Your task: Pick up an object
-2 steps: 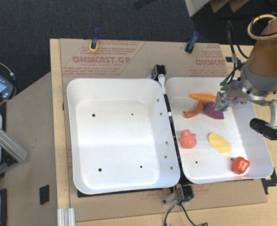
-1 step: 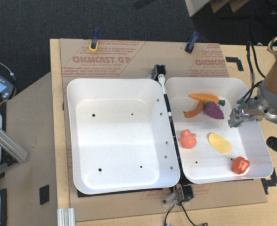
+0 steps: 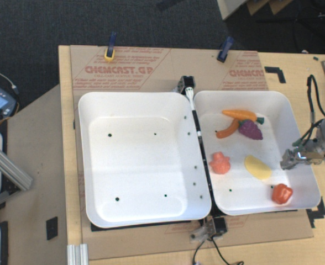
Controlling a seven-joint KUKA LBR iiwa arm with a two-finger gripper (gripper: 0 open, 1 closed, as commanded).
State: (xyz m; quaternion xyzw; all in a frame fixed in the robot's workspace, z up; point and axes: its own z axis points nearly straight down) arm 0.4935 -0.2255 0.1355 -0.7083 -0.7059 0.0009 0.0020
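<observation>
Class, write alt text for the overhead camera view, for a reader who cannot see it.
A robot gripper reaches over the right edge of the right white bin, which holds toy foods: an orange carrot, purple grapes, a pink piece, a yellow lemon and a red pepper. The left white bin sits beside it.

Red print reading "CHEMCAST GP" stands on the brown protective sheet (image 3: 130, 66) covering the desk, far from the gripper (image 3: 288, 160). A second, partly readable imprint (image 3: 245, 73) lies nearer.

Cardboard-topped bench (image 3: 151, 65) bears two white bins (image 3: 90, 148).
</observation>
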